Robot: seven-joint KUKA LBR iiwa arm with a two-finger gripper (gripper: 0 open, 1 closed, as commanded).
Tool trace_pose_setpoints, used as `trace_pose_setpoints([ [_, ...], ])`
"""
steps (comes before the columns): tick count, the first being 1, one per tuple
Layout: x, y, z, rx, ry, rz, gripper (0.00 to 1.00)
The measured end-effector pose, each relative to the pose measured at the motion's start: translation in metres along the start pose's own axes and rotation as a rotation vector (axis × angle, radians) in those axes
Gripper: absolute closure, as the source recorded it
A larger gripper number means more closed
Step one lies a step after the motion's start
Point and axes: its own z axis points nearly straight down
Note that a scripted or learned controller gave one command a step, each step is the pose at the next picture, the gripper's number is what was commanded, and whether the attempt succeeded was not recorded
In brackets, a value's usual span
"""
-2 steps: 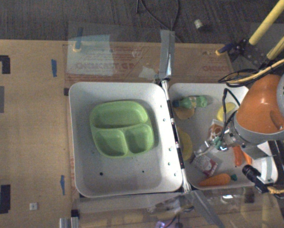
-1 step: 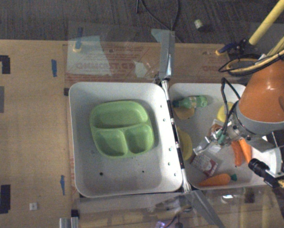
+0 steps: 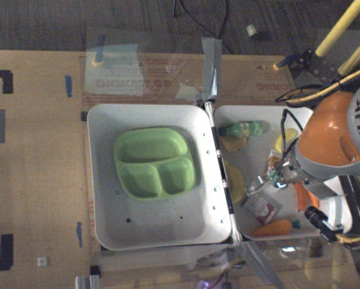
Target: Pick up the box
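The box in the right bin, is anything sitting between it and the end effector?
Nothing visible does. The end effector hangs just above and left of the box, with bare bin floor between them. The carrot lies on the box's far side.

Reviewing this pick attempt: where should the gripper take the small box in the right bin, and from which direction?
Probably from above, fingers across its narrower sides. The box lies flat and skewed on the right bin floor, with the carrot close beside it, so side approaches look crowded.
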Motion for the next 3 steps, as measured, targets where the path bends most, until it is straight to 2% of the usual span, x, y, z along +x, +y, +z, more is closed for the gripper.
trace_pose_setpoints([
  [1,-0.002,-0.006,0.005,-0.018,-0.010,-0.078,0.00],
  [2,-0.012,-0.003,-0.011,-0.036,-0.032,-0.067,1.00],
  [3,0.025,0.008,-0.134,0.036,0.006,0.468,1.00],
])
